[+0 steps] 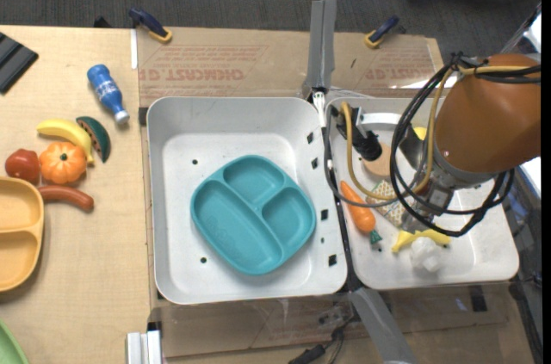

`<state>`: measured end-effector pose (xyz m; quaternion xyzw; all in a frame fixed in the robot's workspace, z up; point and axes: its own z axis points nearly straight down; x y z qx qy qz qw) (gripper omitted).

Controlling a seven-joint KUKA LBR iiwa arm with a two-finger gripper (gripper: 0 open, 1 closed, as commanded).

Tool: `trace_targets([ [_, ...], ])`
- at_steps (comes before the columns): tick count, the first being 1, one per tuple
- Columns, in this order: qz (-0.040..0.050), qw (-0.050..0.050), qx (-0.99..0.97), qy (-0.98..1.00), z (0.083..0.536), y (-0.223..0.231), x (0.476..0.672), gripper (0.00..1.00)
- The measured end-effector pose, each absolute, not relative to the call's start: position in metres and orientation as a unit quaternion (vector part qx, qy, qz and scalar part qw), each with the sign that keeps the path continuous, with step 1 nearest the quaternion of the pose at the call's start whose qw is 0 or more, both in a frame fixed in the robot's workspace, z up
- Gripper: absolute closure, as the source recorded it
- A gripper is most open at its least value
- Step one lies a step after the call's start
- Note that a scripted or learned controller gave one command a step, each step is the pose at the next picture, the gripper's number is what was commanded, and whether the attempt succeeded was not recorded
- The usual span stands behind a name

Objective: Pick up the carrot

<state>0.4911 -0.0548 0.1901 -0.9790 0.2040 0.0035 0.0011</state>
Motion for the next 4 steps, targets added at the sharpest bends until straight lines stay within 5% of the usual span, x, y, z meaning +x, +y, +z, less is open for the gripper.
trace_targets([
  [3, 0.0081, 0.006, -0.978, 0.21, 0.215, -0.051, 0.493, 1.0],
  [4, 0.0013, 0.002, -0.995, 0.1, 0.174, -0.099, 0.5, 1.0],
])
